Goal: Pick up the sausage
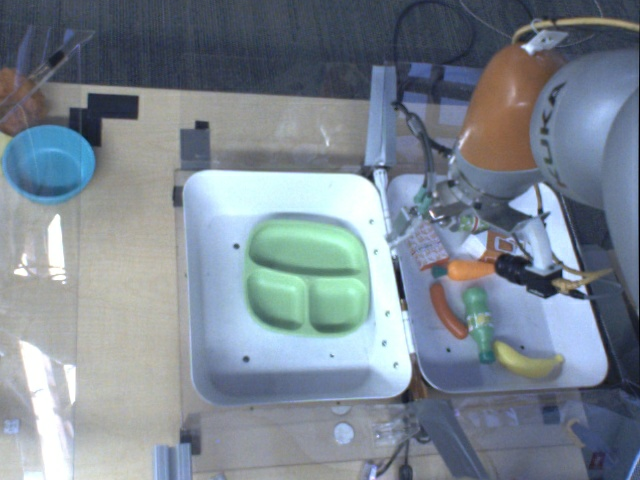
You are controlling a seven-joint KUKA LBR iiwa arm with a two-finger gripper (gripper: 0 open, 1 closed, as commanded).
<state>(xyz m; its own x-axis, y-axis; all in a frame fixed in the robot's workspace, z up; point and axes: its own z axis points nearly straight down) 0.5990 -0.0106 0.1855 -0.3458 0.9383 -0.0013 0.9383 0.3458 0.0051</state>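
A pale wooden bench [120, 298] bears two shallow white bins side by side, with dark carpet beyond its far edge. In the right white bin [570, 353] lies the short red-orange sausage [449, 311], slanting from far-left to near-right, near the bin's left wall. Just to its right, close alongside, lies a small green plastic bottle [480, 323] with a label, and near of that a yellow banana [528, 362] lies toward the bin's near right corner. Just beyond the sausage lies an orange carrot [469, 269], and to the carrot's left a small red-and-white printed packet [428, 245]. The grey arm with its orange band [505, 108] hangs over the far part of this bin, and its gripper [437, 208] is above the packet, apart from the sausage; whether it is open or closed I cannot tell. The left white bin [215, 358] holds a green three-compartment plastic tray [306, 276]. A blue round bowl [49, 162] stands at the bench's far left.
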